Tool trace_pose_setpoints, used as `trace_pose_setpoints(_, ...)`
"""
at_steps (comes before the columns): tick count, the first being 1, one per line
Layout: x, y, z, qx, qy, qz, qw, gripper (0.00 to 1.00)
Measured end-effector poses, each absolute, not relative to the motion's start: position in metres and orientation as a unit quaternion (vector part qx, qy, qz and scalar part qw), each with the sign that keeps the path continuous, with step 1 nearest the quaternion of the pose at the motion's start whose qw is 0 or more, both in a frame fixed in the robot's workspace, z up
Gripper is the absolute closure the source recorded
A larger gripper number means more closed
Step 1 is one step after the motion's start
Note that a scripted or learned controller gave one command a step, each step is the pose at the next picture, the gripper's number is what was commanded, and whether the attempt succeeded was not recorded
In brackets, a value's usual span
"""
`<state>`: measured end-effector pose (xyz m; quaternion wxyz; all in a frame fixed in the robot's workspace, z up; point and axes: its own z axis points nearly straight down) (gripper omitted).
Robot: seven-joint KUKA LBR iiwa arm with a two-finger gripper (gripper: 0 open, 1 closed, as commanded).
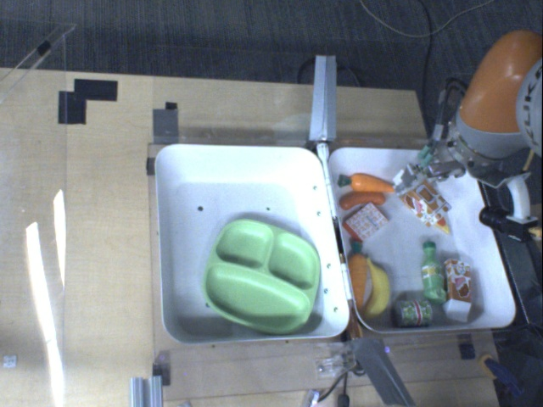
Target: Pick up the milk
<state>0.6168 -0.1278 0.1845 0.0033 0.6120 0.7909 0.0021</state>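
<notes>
The milk (459, 281) is a small red-and-white carton lying near the front right corner of the right bin (496, 236), just right of a green bottle (433, 273). My gripper (419, 173) hangs over the back of that bin, well behind the milk. It sits directly above an orange-and-white snack packet (425, 205). The wrist hides how the gripper meets the packet.
The right bin also holds a carrot (367, 182), an orange sausage-like piece (359, 199), a red-patterned box (366, 221), a second carrot (359, 276), a banana (379, 289) and a green can (412, 312). A green divided plate (263, 276) lies in the left bin (182, 227).
</notes>
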Motion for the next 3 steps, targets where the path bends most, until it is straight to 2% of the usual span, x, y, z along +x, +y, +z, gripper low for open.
trace_pose_setpoints(1,0.614,-0.14,0.139,0.554,0.833,0.0016,0.003,1.0)
trace_pose_setpoints(2,0.635,-0.066,0.211,0.591,0.806,0.0023,0.003,1.0)
trace_pose_setpoints(3,0.67,-0.06,0.226,0.541,0.841,0.0022,0.004,1.0)
